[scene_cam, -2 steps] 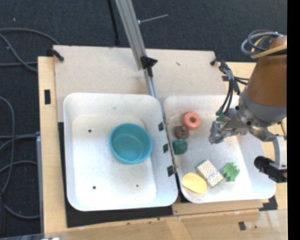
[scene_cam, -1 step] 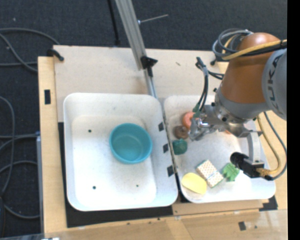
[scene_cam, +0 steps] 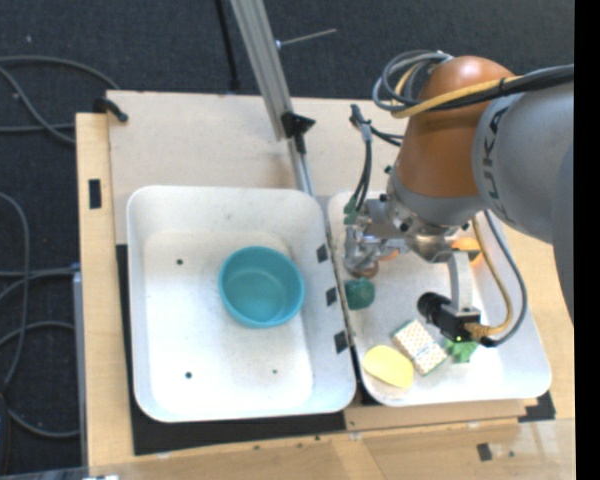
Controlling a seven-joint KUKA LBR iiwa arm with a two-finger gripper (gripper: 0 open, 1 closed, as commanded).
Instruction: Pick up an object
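Observation:
My gripper (scene_cam: 361,264) hangs over the left edge of the right bin (scene_cam: 520,368), close to the wall between the two bins. A small dark green rounded object (scene_cam: 360,293) sits right under its tip, touching or nearly touching it; the view does not show a grasp. Nearer the front of the same bin lie a yellow rounded object (scene_cam: 387,366), a small cream box with a dotted pattern (scene_cam: 421,346) and a little green piece (scene_cam: 461,351). The arm hides the back of this bin.
A teal bowl (scene_cam: 262,286) stands upright in the middle of the left bin (scene_cam: 160,368). A slanted metal pole (scene_cam: 270,73) rises behind the bins. The bulky arm (scene_cam: 450,158) covers much of the right bin.

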